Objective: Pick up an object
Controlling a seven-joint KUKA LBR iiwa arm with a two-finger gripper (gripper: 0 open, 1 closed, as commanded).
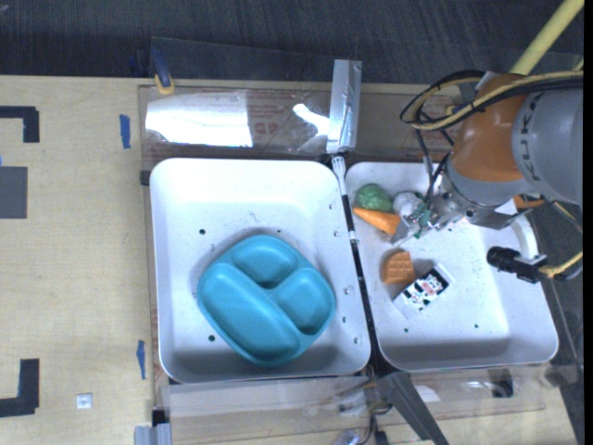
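The arm's gripper hangs low over the rear of the right bin, its tip just beside the orange carrot, which lies to its left with the long axis running roughly left to right. A green toy sits just behind the carrot, while a waffle-like piece and a black-and-white block rest nearer the front. Whether the gripper is open or closed cannot be told; a blue divided plate occupies the left bin.
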